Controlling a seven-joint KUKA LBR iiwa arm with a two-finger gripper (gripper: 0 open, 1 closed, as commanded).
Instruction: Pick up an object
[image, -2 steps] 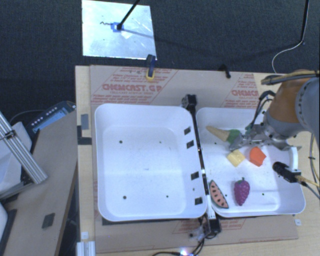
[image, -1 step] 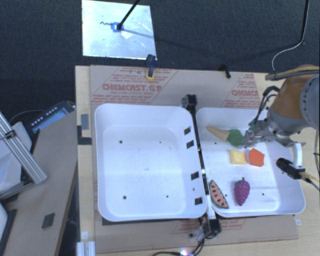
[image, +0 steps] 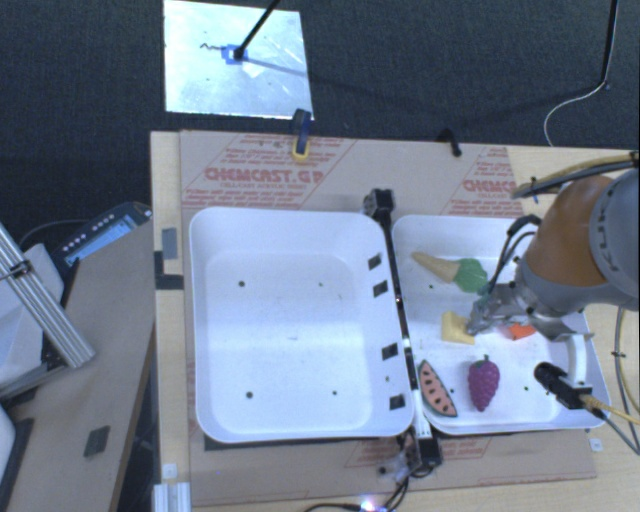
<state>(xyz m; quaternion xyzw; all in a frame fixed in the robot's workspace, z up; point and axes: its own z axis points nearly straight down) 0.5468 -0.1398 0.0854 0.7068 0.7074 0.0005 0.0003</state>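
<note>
Hand, grip state unclear, beside yellow wedge pointing left

End effector low in rt bin, maybe touching yellow wedge.

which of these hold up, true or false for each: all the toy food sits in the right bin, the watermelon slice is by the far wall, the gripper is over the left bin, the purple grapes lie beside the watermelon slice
1. All the toy food sits in the right white bin. True.
2. The red watermelon slice is by the far wall. False: it lies at the near edge.
3. The gripper is over the left white bin. False: it is over the right bin, by the yellow wedge.
4. The purple grape bunch lies beside the watermelon slice. True.
</note>
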